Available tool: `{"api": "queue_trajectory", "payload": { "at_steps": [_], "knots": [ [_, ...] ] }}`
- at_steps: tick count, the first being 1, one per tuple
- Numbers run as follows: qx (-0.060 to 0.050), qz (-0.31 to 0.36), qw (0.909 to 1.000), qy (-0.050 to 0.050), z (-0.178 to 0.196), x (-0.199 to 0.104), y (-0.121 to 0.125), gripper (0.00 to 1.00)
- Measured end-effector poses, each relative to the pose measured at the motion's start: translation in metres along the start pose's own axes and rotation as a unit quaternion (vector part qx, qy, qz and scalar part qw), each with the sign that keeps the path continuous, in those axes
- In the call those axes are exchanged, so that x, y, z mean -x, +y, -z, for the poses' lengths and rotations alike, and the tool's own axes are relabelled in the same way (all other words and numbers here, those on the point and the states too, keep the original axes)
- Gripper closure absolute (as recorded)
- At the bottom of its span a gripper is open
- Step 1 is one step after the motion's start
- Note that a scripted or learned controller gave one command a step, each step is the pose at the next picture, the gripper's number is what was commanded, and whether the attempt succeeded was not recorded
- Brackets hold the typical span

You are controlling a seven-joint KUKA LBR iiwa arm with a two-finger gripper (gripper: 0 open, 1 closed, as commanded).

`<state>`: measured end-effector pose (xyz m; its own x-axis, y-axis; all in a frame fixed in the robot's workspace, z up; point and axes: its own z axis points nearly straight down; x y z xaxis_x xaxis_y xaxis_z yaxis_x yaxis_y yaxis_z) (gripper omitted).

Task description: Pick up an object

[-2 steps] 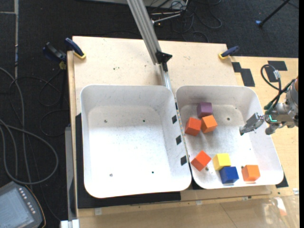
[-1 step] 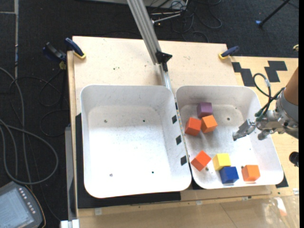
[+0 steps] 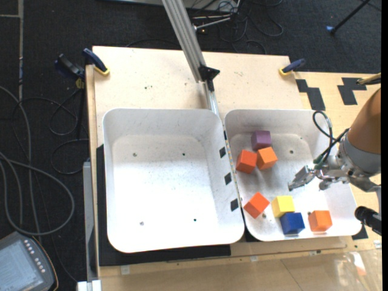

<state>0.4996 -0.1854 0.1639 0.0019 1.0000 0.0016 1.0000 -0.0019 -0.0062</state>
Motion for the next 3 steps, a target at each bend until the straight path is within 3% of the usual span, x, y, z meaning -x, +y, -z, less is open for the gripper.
{"api": "queue_trajectory", "payload": {
  "at_steps": [1, 2, 3],
  "knots": [
    [0.000, 0.000, 1.0000, 0.000, -0.064, 0.001, -0.002, 0.00],
    [0.004, 0.001, 1.0000, -0.001, -0.050, 0.001, -0.001, 1.00],
    [0.006, 0.002, 1.0000, -0.002, -0.008, 0.003, 0.001, 1.00]
  ]
}}
